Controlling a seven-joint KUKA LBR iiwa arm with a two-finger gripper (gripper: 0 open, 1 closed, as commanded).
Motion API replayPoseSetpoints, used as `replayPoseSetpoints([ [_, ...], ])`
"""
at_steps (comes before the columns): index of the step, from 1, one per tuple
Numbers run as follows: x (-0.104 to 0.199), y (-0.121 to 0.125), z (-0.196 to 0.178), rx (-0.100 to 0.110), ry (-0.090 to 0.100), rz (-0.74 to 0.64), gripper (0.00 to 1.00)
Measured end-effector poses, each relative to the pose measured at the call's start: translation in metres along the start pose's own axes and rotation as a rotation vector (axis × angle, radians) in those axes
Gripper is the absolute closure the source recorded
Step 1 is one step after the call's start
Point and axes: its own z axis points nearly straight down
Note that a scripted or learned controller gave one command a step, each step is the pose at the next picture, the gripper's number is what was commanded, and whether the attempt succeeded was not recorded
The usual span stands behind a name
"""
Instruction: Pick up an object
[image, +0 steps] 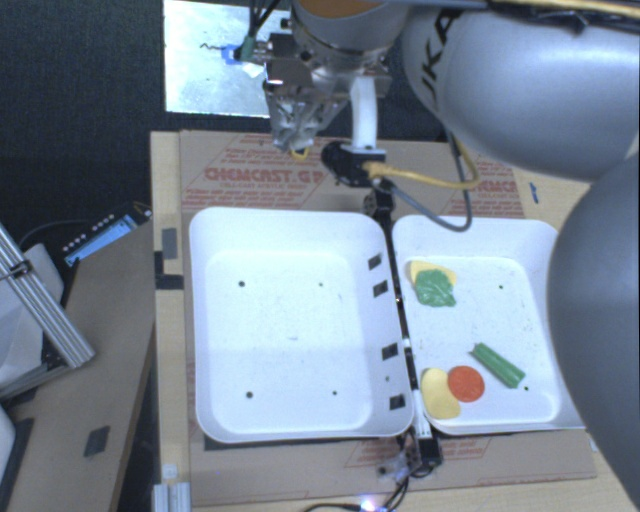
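Observation:
The right bin (540, 245) holds a green leafy piece on a yellow piece (434, 286), a green stick (498, 364), and a red disc (466, 383) overlapping a yellow round piece (437, 396). My gripper (297, 130) hangs high above the back edge of the left bin (285, 325), over the cardboard. It is far from every object, and nothing shows between its fingers.
The big grey arm fills the top right and covers the right bin's far side. A yellow cable (420, 180) and a black fitting (347, 163) hang by the bins' back divider. An aluminium frame (40, 310) stands at the left.

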Motion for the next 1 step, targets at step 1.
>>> replayPoseSetpoints([
  [1, -0.1314, 0.0244, -0.0227, -0.005, -0.005, 0.015, 1.00],
])
